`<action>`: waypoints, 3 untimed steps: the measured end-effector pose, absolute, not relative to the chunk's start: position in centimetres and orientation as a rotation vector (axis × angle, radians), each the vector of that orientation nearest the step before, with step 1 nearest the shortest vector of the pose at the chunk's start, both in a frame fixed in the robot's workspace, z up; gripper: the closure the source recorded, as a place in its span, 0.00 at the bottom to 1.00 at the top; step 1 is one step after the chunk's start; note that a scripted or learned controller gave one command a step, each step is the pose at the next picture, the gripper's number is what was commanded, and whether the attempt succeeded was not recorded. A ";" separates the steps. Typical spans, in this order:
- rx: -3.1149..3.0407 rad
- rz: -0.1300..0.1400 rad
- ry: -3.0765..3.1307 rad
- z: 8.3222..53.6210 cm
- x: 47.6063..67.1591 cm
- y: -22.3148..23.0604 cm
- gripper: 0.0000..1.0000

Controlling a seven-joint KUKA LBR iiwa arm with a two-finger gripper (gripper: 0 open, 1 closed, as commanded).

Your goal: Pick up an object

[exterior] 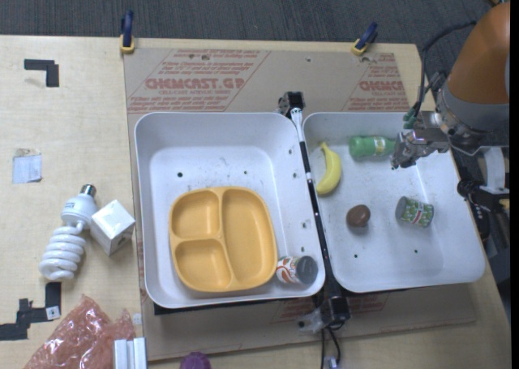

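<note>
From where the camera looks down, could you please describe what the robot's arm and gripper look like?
The arm enters from the right as a bulky rounded orange section above a grey wrist housing. Thin dark cables loop beside it. The gripper is a small assembly of dark and silvery metal parts, too small and blurred for finer detail or markings.
</note>
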State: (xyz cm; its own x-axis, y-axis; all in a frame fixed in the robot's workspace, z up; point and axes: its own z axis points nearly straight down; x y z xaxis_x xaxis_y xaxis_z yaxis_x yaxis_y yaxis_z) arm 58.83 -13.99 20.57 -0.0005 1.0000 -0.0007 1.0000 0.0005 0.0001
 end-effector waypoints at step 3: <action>2.221 0.001 2.220 9.3 57.1 -10.4 0.00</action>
State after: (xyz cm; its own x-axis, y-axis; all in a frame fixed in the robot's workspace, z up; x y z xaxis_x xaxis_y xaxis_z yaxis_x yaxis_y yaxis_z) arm 57.07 -10.42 9.26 0.0005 1.0000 -0.0004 1.0000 -0.0005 0.0010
